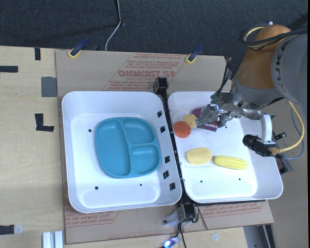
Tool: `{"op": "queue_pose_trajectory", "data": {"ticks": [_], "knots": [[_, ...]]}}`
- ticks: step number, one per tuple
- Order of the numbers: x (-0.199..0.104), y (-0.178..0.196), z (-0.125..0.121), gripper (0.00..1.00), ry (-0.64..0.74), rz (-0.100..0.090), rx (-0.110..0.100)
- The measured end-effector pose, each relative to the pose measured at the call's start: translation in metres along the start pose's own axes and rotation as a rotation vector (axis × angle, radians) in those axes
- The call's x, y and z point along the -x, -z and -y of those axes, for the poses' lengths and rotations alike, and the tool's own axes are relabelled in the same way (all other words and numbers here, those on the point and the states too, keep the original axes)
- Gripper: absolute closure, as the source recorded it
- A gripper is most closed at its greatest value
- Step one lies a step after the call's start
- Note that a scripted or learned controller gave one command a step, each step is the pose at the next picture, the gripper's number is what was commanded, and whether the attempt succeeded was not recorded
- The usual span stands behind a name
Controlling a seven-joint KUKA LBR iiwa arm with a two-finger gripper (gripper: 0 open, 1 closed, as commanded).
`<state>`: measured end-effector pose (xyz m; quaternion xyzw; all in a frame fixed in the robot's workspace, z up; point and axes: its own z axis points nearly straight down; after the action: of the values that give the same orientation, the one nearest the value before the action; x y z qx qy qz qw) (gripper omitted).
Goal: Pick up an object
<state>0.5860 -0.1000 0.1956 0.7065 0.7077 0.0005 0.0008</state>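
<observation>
Gripper (pixel 213 117) over purple item (pixel 206 124), right bin (pixel 258 187) far side; finger state indiscernible; risk: crowding orange ball (pixel 182 129) spoils grasp

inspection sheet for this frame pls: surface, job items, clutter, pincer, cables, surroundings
Surface: two shallow white bins, left bin and right bin, on a cardboard sheet over a light wooden bench.
Job's things: in the right bin, a round orange-red toy, a purple object by the pincer, a pale yellow lump and a yellow corn cob.
Clutter: blue compartment plate in the left bin.
Grippers: pincer low over the purple object; a grasp cannot be confirmed.
Cables: yellow hose on the arm; thin white cable behind.
Surroundings: dark cloth backdrop.
</observation>
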Motion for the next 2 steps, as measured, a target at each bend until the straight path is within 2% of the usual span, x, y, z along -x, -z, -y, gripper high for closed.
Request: {"op": "queue_pose_trajectory", "data": {"ticks": [1,2], "knots": [[0.005,0.061,-0.004,1.00,-0.001,0.001,0.002],[-0.054,0.061,-0.008,1.00,0.005,-0.002,-0.004]]}}
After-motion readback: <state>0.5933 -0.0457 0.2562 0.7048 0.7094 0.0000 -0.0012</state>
